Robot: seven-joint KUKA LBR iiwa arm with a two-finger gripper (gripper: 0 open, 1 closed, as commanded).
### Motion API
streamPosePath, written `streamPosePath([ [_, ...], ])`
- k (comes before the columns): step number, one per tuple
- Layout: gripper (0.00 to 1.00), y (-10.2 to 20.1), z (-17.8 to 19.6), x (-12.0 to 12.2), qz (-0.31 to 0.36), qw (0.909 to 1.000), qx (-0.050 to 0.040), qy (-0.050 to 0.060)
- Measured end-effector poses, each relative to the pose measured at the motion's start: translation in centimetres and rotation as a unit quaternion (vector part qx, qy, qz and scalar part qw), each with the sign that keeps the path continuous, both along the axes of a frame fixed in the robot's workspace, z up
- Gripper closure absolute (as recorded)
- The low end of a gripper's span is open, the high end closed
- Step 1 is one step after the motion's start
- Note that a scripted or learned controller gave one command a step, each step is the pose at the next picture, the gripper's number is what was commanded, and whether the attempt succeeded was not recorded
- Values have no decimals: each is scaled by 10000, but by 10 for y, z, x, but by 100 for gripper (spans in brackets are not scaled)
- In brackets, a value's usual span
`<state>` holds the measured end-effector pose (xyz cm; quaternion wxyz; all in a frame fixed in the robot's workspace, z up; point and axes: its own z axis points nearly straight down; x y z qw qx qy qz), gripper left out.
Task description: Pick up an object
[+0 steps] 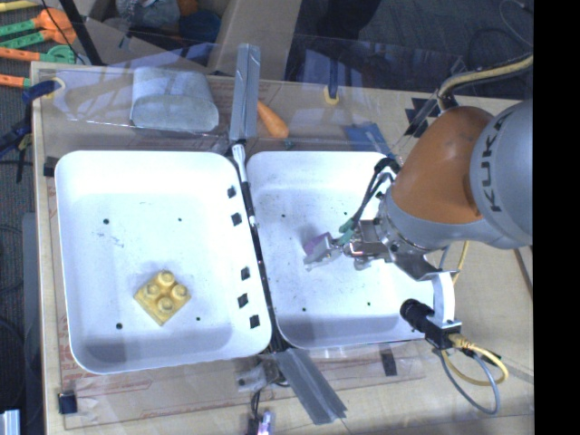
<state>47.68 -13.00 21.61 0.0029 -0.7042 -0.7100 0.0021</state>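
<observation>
Your gripper (319, 247) sits low over the middle of the right bin (299, 320); whether it grips anything, you cannot tell from here. Yellow block (163, 296) lies in the left bin (82, 188), toward its near edge, well apart.

We're looking at a robotics lab. A wooden bench (507, 370) carries two white bins (82, 333) clamped side by side with metal brackets (308, 390), and a grey-and-orange industrial arm (462, 184) trails loose cables (476, 370) across it. Beyond the bench, a cardboard box (245, 16) of bright toys (32, 34) sits on dark carpet.
</observation>
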Motion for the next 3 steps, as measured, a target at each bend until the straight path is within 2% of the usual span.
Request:
streamPosePath([
  [1, 0, -3, 40, 62, -952, 9955, -16, -16],
  [2, 0, -31, -22, 83, -864, 9963, -12, 2],
  [3, 0, -47, -104, 99, -445, 9990, -3, -4],
])
